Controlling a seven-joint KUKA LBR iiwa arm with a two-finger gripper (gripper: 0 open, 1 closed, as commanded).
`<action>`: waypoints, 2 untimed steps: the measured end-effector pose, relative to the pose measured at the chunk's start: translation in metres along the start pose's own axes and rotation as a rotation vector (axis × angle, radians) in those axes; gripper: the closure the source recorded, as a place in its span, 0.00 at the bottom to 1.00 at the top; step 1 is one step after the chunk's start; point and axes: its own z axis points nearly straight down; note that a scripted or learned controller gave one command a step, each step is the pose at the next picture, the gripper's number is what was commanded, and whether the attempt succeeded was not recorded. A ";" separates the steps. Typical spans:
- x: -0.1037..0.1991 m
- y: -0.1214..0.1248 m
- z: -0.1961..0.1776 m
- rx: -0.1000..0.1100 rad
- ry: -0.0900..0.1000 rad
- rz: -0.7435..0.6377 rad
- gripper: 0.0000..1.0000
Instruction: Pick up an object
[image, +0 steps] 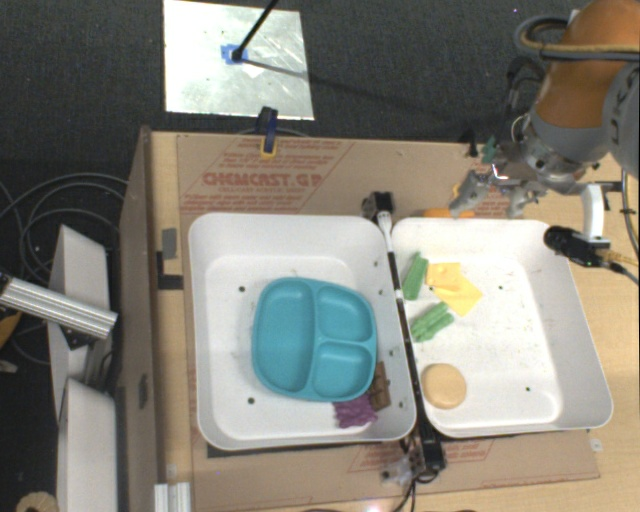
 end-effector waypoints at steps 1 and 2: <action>-0.022 -0.059 0.071 0.009 0.002 0.006 0.00; -0.035 -0.053 0.153 0.004 0.000 0.003 0.00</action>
